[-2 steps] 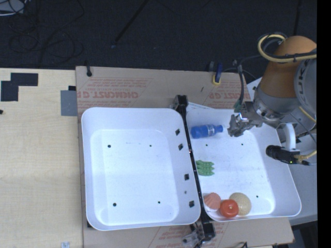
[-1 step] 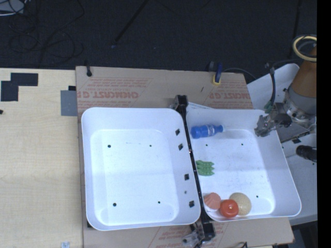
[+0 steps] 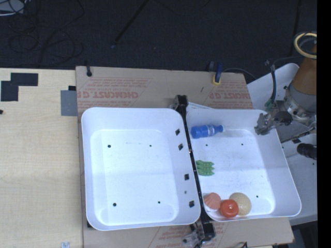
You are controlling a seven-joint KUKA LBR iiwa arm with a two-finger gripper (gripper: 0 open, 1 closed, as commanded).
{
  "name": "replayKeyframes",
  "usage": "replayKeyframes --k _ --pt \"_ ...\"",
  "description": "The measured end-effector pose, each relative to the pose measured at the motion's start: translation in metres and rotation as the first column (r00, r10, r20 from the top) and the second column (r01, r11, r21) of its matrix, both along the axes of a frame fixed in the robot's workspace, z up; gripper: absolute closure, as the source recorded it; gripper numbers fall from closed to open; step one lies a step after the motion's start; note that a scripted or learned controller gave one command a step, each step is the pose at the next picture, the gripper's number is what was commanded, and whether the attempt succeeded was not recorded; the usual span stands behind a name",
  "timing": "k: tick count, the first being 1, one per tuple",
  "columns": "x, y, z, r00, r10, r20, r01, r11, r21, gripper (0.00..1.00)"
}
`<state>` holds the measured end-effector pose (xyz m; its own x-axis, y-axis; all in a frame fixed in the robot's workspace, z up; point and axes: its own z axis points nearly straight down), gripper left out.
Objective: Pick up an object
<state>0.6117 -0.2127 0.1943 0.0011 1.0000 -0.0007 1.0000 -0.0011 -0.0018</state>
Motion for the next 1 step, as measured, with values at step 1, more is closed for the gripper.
replayKeyframes --k 1 --pt "-0.0001 -0.0010 0.0097 1.000 0.001 0.000 -0.001 1.000 0.000 1.00"
